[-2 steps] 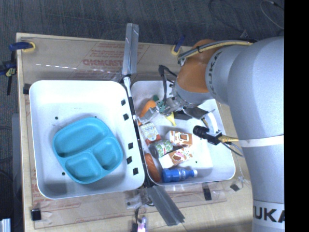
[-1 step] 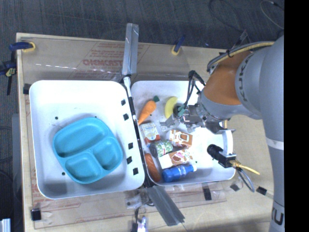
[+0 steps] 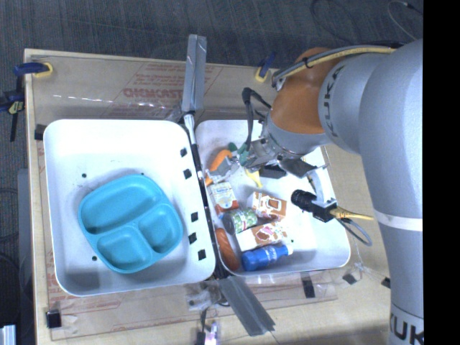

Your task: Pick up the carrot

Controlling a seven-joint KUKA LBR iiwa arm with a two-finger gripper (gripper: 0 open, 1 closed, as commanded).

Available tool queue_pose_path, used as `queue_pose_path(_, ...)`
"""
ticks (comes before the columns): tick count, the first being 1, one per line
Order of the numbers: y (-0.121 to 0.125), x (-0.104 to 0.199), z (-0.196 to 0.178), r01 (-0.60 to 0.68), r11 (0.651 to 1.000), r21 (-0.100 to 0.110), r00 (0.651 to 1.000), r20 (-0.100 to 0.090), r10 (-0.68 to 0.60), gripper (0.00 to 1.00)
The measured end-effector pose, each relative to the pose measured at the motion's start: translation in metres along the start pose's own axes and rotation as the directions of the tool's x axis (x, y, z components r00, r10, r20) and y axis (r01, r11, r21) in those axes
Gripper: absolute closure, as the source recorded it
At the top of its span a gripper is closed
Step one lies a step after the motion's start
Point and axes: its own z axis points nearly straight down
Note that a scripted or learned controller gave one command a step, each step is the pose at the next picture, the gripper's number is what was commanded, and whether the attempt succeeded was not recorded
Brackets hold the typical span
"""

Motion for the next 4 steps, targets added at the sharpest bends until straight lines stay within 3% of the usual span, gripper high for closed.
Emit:
queue_pose_path(1, 0.000, 0.000, -0.010, 0.004, 1.000, 0.001, 1.000, 0.000, -0.004, 1.00)
queue_pose_path(2, 0.000, 0.000, -0.010, 0.004, 1.000, 0.001, 1.000, 0.000, -0.004, 0.00)
queue_pose_path(3, 0.004, -0.033, 0.005, 0.277, 0.961, -0.002, 0.961, 0.002, -0.277, 0.00)
queue_pose_path(4, 0.003, -0.090, -0.016, 0.306, 0.952, -0.001, 0.952, 0.002, -0.306, 0.00)
